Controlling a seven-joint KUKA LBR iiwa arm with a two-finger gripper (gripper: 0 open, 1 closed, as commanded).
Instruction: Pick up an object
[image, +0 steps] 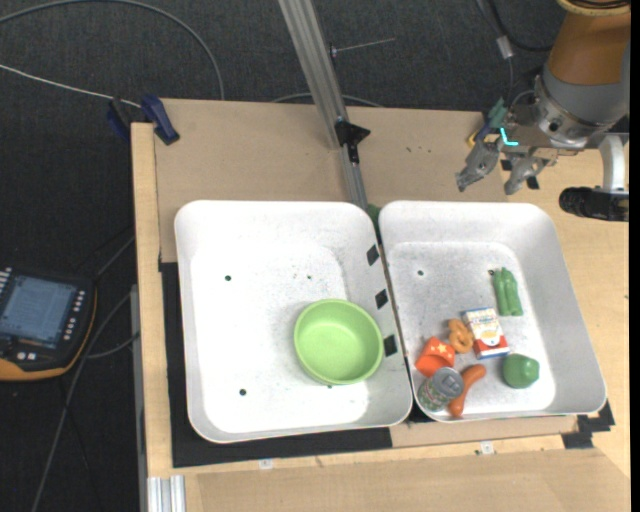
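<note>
The claw (497, 171) hangs released, with nothing in it, above the table (260, 150) behind the right bin (560, 260), where small toys (480, 350) lie; a green bowl (338, 341) sits in the left bin (230, 250).

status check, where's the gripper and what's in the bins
Gripper open, above bench beyond right bin, holding nothing. Small items clustered in that bin's near corner, untouched. Green bowl alone in left bin. Path down unobstructed.

Bench (250, 150) (two white bins (215, 240))
</note>
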